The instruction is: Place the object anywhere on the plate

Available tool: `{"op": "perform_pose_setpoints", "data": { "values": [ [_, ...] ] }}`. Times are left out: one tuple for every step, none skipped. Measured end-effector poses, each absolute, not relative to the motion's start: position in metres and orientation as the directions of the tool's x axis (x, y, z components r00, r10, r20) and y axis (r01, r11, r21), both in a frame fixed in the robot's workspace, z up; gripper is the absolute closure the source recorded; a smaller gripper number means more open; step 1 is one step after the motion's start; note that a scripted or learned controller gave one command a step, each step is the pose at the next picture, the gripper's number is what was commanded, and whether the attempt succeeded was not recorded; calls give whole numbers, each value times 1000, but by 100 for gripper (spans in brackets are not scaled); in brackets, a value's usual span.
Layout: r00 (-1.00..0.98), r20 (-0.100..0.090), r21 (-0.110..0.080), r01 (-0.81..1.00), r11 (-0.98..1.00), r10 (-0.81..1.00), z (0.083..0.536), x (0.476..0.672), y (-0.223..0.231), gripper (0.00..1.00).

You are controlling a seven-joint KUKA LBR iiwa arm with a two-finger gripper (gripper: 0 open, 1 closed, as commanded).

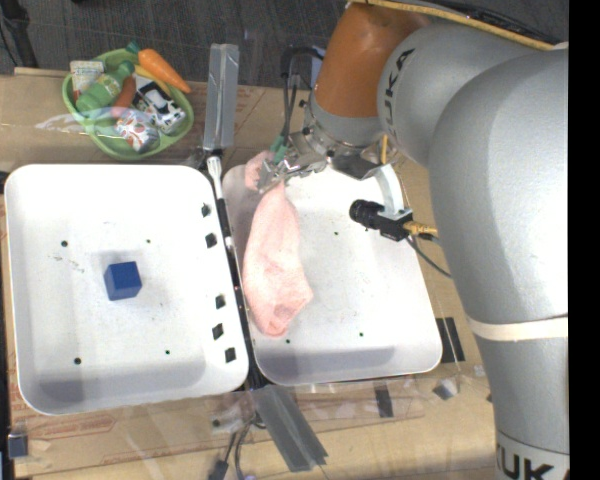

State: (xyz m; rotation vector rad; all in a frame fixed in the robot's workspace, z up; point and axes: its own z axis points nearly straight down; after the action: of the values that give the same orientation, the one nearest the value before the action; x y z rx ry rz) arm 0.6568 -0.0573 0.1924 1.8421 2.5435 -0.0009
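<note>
fingers pinching the top of a pink cloth over the right bin

fingers (280,164) of the arm's gripper, at upper centre of the frame, are pressed together on the upper end of a pink cloth (274,263). the cloth hangs from that pinch and drapes downward along the left side of the right bin (400,338), its lower, wider part lying on the bin floor near the bin's lower left. a pale round shape at the bin's upper left corner, partly behind the cloth, cannot be identified with certainty.

the arm (460,168), grey with an orange band (358,63) above the wrist, enters from the right and covers the upper right of the frame. a black cable fitting (378,218) hangs below the wrist over the right bin.

the left bin (40,368) holds a blue cube (123,280), left of the bin's centre, well apart from the cloth.

on the desk (40,93), at upper left of the frame, stands a green bowl (110,146) holding assorted small items, among them an orange carrot-shaped toy (163,68). a grey bar (220,98) lies between the bowl and the gripper, just above the gap between the two bins.
</note>
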Motion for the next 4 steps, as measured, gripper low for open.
{"op": "perform_pose_setpoints", "data": {
  "values": [
    [-316, 0, -2, 949, 316, 949, 232, 657, -57, 100],
    [-663, 3, -4, 748, 663, 748, 224, 636, -20, 100],
    [-905, 4, -3, 425, 905, 425, 215, 610, 26, 100],
    [-999, 4, -1, 34, 999, 34, 208, 581, 68, 100]
  ]
}}
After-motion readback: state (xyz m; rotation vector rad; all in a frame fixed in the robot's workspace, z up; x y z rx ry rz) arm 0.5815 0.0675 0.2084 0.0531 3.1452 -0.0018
